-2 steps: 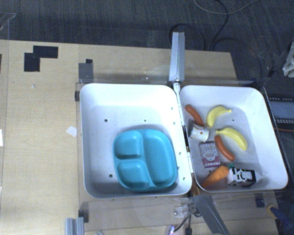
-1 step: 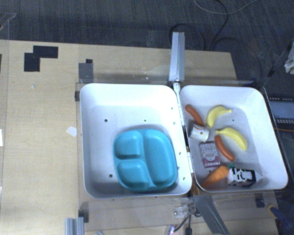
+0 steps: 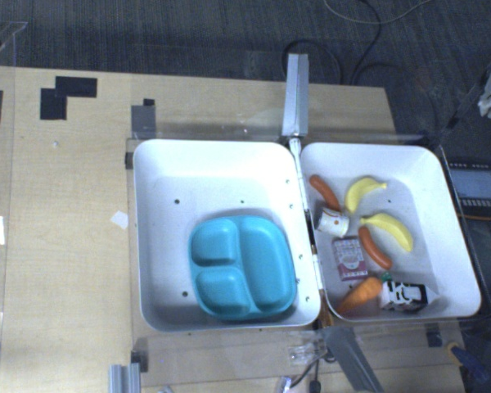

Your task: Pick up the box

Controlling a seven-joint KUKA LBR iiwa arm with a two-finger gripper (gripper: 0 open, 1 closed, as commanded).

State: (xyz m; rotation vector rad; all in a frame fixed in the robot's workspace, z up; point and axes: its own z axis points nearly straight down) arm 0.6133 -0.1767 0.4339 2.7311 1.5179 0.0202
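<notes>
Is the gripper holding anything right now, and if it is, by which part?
Nothing is held. The box lies flat in the right bin among the bananas and sausages, with nothing gripping it.

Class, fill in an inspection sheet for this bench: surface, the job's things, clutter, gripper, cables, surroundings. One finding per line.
Surface: wooden bench bearing a left bin and a right bin, side by side.
Job's things: small pink box lying flat in the right bin, between two sausages.
Clutter: blue compartment tray in the left bin; in the right bin two bananas, two sausages, a carrot, a small white cup, a black-and-white carton.
Gripper: nothing seen.
Cables: a thin cable looped on the floor behind the bench.
Surroundings: dark carpet; black markers on the bench.
</notes>
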